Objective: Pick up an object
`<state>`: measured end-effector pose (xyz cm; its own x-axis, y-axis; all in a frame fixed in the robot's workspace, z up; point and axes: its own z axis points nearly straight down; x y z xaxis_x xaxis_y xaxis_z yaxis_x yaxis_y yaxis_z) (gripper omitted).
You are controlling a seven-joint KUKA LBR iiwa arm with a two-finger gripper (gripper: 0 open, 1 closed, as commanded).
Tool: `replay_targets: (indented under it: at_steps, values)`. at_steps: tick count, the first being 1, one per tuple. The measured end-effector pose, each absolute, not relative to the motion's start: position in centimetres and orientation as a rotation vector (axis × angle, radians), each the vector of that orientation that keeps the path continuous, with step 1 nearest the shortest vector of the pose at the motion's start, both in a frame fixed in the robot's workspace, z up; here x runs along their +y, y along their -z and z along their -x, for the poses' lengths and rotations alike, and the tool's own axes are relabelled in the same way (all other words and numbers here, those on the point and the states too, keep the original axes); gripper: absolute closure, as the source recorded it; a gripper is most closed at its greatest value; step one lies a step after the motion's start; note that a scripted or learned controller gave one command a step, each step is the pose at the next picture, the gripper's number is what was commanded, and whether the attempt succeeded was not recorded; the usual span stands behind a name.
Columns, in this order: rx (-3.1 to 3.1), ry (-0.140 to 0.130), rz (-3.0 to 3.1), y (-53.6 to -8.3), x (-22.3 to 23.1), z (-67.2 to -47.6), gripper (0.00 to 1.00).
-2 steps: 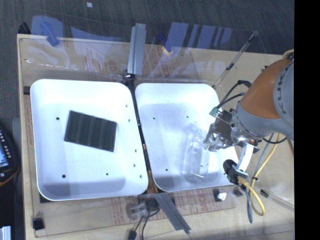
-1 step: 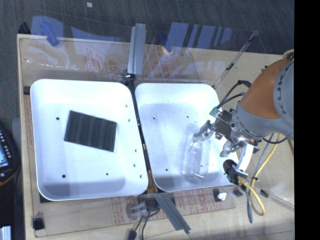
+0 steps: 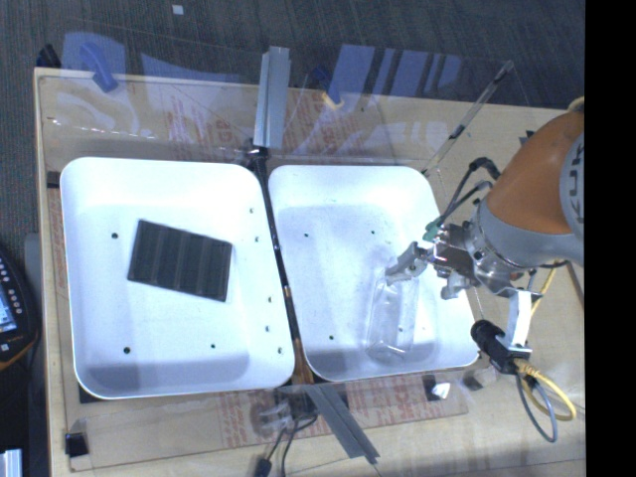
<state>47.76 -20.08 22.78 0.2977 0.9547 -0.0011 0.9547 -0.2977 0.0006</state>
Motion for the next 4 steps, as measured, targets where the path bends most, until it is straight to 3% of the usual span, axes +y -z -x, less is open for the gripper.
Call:
replay_targets:
  at_steps: [1,2,3,4]
  values:
    - [1.927,-0.001,-2.479,-24.1,-20.2,-47.8,0.00]
    - [2.037,0.003,-2.397,-17.0,-19.6,-47.7,0.00]
    - [2.307,-0.001,-2.129,-19.3,-17.2,-47.8,0.00]
    - [2.028,0.003,-2.401,-18.2,-21.1,-55.9,0.00]
